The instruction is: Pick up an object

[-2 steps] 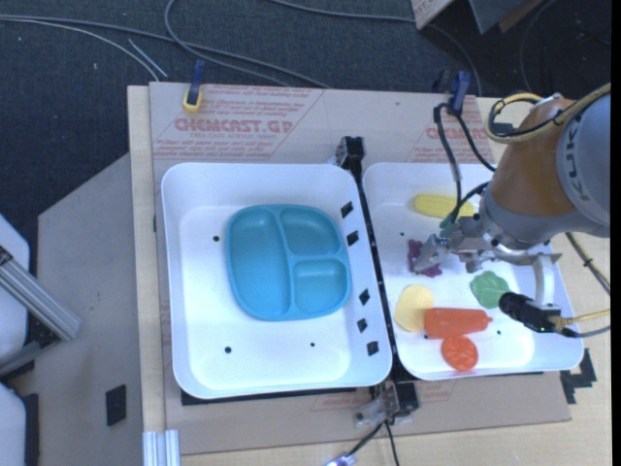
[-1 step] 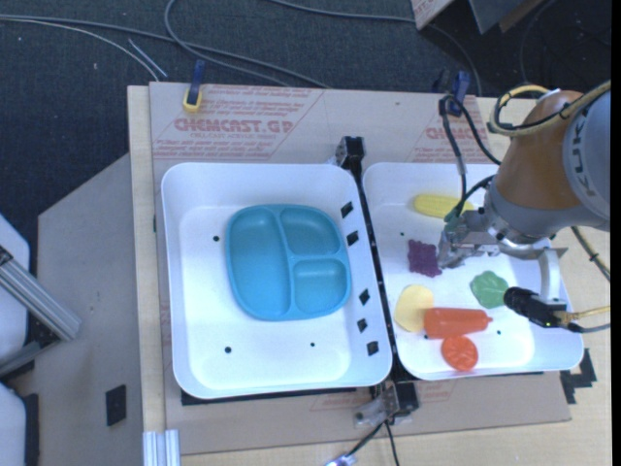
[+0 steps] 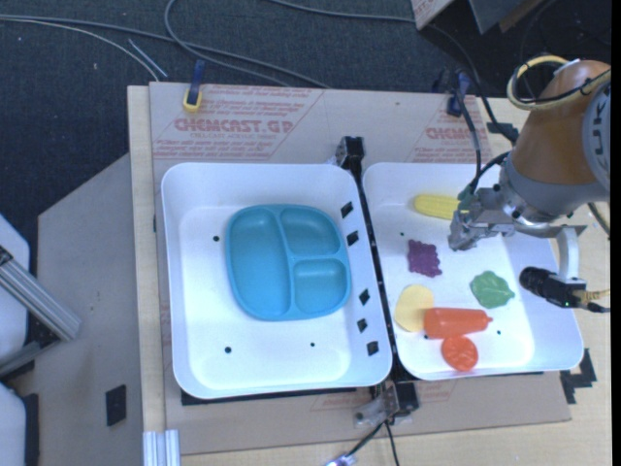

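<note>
The right bin [image 3: 543,352] holds several toy foods: a yellow corn cob [image 3: 434,205], a purple grape bunch [image 3: 423,257], a green leafy piece [image 3: 491,288], a pale yellow round piece [image 3: 414,306], an orange carrot [image 3: 456,321] and a red-orange round piece [image 3: 461,353]. My gripper [image 3: 466,233] hangs over the upper middle of this bin, just right of the corn and up-right of the grapes. Nothing shows between its fingers.
The left bin [image 3: 194,357] holds a blue divided plate [image 3: 287,260]. A black divider with clips [image 3: 361,260] runs between the bins. Cables cross the floor at the top and by the arm at right. Cardboard [image 3: 252,124] lies under the bins.
</note>
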Controlling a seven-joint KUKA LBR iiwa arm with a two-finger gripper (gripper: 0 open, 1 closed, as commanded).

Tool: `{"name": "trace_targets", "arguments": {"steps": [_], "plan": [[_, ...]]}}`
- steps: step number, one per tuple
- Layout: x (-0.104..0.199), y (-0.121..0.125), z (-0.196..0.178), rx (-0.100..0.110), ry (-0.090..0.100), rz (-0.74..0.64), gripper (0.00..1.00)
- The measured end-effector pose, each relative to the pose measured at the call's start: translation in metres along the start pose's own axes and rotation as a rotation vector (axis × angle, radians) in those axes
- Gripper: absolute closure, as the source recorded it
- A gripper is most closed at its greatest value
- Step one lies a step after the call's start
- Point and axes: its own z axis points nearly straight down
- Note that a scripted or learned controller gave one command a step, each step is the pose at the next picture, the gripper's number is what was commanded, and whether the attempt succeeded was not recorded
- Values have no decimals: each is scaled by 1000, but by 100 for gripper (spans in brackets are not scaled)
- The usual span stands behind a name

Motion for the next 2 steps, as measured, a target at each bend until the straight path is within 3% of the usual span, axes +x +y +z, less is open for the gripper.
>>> {"name": "trace_targets", "arguments": {"steps": [2], "plan": [[-5,8,-102,-2,-1,0,100]]}}
